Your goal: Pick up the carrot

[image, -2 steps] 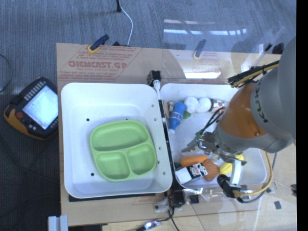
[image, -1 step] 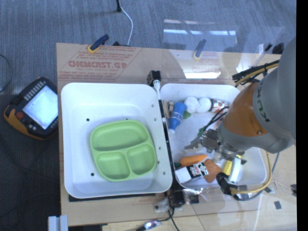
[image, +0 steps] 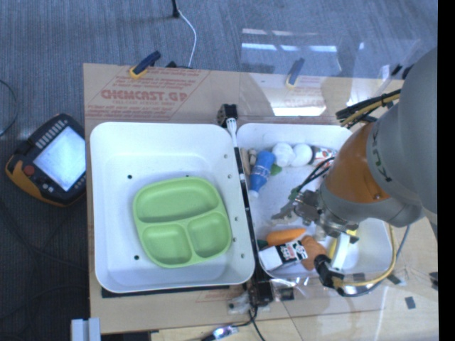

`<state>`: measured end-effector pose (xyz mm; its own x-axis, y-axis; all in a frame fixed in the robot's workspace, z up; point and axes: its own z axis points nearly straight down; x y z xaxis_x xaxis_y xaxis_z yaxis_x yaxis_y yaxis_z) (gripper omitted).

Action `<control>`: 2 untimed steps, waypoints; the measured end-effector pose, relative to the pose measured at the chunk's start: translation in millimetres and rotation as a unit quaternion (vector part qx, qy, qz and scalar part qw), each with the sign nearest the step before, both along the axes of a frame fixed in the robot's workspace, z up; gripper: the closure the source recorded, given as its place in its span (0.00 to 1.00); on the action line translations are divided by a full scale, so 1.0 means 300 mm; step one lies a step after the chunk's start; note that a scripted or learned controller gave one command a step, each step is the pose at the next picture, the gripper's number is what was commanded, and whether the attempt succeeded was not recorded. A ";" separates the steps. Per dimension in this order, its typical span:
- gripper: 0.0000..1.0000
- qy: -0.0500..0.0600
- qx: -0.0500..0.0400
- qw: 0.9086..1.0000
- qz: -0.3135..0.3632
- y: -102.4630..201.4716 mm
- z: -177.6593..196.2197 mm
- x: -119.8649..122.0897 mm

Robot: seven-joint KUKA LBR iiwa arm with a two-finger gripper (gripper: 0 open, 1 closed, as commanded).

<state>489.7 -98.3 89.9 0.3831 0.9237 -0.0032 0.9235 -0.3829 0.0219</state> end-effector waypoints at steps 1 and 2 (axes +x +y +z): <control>0.00 -0.001 0.004 0.997 -0.077 -0.002 0.000 0.004; 0.00 -0.002 0.007 0.987 -0.158 -0.009 -0.001 0.005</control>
<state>491.2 -100.9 89.6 0.6524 0.7578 0.0101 0.7576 -0.6525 0.0185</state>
